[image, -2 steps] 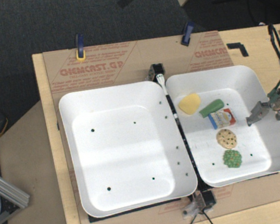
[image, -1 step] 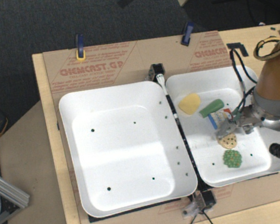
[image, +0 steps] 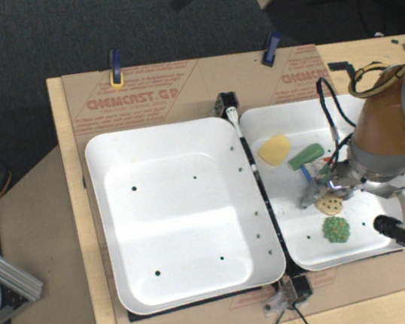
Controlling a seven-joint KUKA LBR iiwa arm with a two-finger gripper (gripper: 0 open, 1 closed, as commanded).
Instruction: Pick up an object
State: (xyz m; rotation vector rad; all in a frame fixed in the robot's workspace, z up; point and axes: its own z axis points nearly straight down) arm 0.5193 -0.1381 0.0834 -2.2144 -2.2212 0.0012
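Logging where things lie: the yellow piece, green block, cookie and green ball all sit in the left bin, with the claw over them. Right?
Not quite. The camera view shows the yellow piece, green block, cookie and green ball in the right bin, with the claw over them.

— Where does the camera sit?
— Above the bench (image: pixel 175 85), fixed, looking down at a slant.
— How near?
— Far enough to take in both white bins (image: pixel 118 209) whole and the floor around.

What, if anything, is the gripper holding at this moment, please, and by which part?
Cannot be told: the gripper sits low in the right bin beside the cookie.
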